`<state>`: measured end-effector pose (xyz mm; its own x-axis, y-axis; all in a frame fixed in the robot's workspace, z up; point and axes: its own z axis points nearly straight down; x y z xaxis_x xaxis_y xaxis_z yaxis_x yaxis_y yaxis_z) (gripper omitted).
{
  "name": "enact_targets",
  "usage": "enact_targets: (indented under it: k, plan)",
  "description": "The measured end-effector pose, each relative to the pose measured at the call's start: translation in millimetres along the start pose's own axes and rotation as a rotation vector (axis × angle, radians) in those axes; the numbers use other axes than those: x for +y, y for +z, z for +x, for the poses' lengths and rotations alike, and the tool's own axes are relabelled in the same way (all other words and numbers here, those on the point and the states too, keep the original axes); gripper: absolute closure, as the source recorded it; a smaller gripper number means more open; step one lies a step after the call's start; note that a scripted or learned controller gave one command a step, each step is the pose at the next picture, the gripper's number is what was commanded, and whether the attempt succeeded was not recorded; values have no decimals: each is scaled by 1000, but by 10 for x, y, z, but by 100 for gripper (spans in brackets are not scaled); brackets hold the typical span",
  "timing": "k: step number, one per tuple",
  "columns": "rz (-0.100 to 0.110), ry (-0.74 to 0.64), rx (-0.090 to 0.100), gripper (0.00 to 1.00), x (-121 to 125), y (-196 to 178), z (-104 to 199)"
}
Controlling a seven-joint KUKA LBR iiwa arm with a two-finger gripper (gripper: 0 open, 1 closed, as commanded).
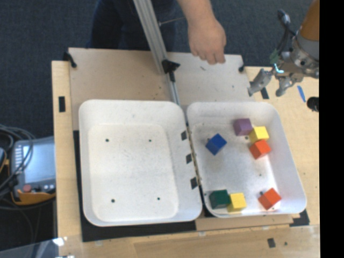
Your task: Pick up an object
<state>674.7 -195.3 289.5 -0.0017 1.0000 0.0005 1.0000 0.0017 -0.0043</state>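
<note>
The right bin (285, 160) holds several small blocks: a blue one (215, 143) near its left side, a purple one (242, 126) and a yellow one (260, 133) at the back, and an orange one (259, 149) just in front of them. Along the front lie a green block (219, 199), a yellow block (237, 201) and an orange block (270, 198). My gripper (271, 85) hangs above the bench behind the right bin's far right corner, fingers spread apart with nothing between them.
The left bin (131, 163) lies beside the right one. A person's hand (207, 39) reaches in over the back of the bench. A slanted metal rail (153, 28) runs down to the gap between the bins. A grey device (32, 165) sits at far left.
</note>
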Motion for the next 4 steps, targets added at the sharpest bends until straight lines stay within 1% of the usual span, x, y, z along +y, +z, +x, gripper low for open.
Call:
enact_targets:
  k: [1,2,4]
  plan:
    - [-4,-3,-4,0,5,-36,-5]
    - [-2,-4,-2,0,50,423,53]
    - [-2,-5,-3,0,31,1253,74]
